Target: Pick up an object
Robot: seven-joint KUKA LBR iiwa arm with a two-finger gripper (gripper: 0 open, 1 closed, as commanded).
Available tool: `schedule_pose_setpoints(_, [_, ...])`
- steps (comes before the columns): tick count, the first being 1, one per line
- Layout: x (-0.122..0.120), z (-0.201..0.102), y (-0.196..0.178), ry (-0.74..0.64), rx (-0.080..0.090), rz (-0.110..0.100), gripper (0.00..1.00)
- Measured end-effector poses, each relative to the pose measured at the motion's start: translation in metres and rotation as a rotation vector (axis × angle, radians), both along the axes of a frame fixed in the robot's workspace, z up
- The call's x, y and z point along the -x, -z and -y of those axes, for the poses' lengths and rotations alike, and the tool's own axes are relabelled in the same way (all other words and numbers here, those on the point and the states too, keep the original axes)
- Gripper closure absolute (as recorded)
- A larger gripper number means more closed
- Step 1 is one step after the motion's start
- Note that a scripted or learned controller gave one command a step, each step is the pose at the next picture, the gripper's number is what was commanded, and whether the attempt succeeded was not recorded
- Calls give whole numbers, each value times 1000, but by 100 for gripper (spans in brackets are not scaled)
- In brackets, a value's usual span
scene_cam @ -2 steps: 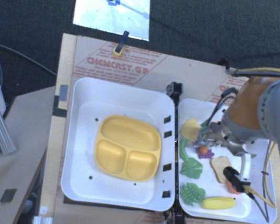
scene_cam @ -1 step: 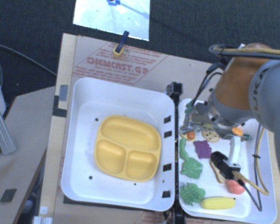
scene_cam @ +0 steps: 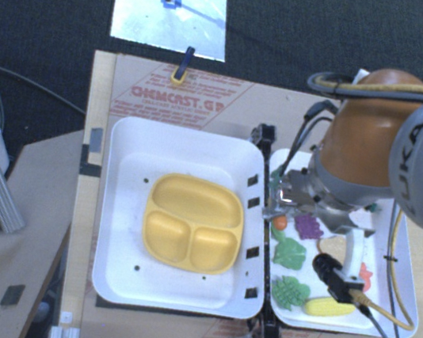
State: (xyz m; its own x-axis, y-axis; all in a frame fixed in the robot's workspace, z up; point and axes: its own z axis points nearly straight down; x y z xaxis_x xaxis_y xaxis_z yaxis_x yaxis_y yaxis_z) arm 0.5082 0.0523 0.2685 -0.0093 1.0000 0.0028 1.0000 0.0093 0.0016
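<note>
My arm reaches over the upper half of the right bin (scene_cam: 401, 304), its orange wrist covering what lies beneath. The gripper (scene_cam: 287, 203) hangs low near that bin's left wall. Just below it lie a small orange piece (scene_cam: 279, 224) and a purple grape bunch (scene_cam: 308, 227). Further toward the front lie a green leafy toy (scene_cam: 290, 253), a second green toy (scene_cam: 290, 290), and a yellow toy (scene_cam: 327, 307) at the front edge. A red bit (scene_cam: 366, 274) peeks out at the right. Nothing is seen held.
The left bin (scene_cam: 110, 268) holds a yellow divided plate (scene_cam: 190, 222) at its middle. Black clips (scene_cam: 254, 203) line the wall between the two bins. Cardboard (scene_cam: 179, 99) lies under both bins, and a yellow cable (scene_cam: 387, 316) curves over the right bin's front.
</note>
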Motion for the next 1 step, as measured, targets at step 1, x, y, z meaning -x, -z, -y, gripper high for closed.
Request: schedule_pose_setpoints(1, [12, -16, -53, 2, 0, 6, 100])
